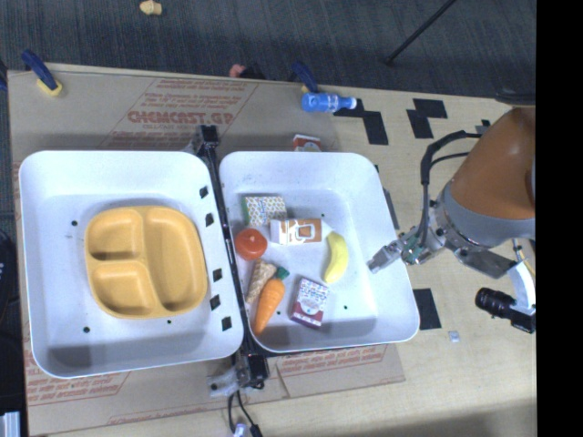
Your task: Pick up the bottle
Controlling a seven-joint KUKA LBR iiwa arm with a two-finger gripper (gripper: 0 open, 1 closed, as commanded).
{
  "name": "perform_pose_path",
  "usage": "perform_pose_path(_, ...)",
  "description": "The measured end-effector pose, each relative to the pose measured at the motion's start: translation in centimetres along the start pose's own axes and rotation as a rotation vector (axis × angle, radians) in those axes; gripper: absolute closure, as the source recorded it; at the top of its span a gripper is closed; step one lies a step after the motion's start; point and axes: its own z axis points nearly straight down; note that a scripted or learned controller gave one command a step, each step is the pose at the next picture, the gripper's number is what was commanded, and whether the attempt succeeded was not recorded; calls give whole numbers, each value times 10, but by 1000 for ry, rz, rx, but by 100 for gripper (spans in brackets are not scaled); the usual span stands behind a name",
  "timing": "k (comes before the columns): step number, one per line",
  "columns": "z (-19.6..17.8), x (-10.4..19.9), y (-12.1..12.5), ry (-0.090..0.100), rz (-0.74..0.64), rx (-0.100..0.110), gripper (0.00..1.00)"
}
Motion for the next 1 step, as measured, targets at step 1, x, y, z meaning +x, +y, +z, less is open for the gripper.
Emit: perform_pose_path(1,-59,-1,0,-3,237,-2,100)
